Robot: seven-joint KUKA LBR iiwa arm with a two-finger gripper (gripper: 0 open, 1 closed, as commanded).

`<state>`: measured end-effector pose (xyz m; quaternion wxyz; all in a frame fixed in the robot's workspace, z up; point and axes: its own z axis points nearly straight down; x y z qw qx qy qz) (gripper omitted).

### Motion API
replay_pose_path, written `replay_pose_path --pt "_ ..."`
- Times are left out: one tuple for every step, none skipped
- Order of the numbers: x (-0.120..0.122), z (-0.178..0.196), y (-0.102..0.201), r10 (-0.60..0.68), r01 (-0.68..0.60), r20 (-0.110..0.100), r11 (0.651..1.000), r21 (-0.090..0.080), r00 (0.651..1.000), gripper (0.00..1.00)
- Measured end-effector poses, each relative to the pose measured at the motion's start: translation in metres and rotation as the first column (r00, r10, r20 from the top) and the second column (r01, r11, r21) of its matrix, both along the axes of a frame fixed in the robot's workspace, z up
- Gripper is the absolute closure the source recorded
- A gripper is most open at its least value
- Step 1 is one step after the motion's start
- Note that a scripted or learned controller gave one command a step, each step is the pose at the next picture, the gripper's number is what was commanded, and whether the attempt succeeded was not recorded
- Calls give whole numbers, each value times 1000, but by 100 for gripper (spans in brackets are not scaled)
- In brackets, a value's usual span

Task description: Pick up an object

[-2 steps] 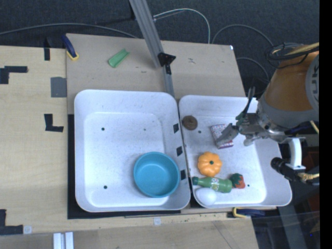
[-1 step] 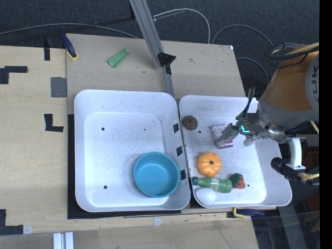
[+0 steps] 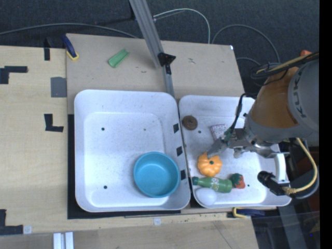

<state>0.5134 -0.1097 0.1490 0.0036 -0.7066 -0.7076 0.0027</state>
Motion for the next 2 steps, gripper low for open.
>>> replay_pose_path --pt "-2 -54 1 0 0 1 1000 0 1000 0" --pt "-1 -42 1 2 -2 3 1000 1 1000 100"
